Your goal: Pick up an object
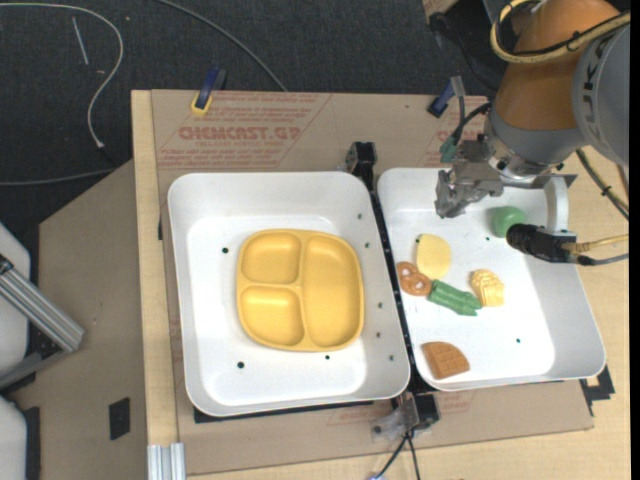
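Glossy white bin, ridged yellow wedge

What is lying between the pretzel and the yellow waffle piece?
In the camera view, the green pickle lies between the pretzel and the waffle piece.

Arm: enters from the right, orange band above the wrist, wrist angled downward.
Gripper: low, pointing down, beneath the wrist.

A yellow plate lies in a white bin well left of the gripper, on cardboard, with a blue clamp farther left.
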